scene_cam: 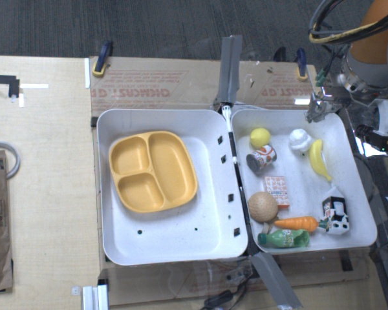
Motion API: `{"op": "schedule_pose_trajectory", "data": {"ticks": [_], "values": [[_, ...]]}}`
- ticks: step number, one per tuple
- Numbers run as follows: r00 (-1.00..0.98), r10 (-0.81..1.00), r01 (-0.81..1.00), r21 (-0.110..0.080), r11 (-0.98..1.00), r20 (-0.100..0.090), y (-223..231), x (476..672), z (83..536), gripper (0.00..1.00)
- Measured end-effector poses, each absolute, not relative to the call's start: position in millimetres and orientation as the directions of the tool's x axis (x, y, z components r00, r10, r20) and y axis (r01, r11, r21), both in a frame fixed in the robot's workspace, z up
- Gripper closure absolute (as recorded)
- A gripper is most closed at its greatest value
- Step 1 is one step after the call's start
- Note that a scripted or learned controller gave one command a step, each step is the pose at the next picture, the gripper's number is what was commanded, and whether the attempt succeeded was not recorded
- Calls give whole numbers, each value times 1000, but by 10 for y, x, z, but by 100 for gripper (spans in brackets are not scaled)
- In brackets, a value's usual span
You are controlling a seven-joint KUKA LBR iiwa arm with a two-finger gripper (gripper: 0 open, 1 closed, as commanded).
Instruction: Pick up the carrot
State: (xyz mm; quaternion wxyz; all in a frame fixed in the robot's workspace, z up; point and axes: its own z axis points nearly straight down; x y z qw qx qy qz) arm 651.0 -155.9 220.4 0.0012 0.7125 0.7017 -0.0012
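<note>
Camera view: orange carrot [296, 223] lies intact, green-tipped; gripper [318, 107] state indiscernible.

one fixed camera looks down at a slant from above the bench [39, 173], taking in both white bins [116, 250].

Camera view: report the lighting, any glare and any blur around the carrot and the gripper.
Camera view: even overhead light, soft shadows; the carrot is sharp enough to pick out against the right bin; glare whitens that bin's floor a little; the gripper, at the bin's far corner, is small and murky, its fingers unreadable.
</note>
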Motion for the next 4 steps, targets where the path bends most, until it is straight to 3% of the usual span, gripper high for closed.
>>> {"op": "schedule_pose_trajectory", "data": {"ticks": [2,3,4], "values": [[-164,987,987,1,164,-4,-2226,6593,2377,100],[-536,844,844,2,536,-5,-2222,6599,2613,100],[-711,703,703,0,711,-3,-2217,6599,2520,100]]}}
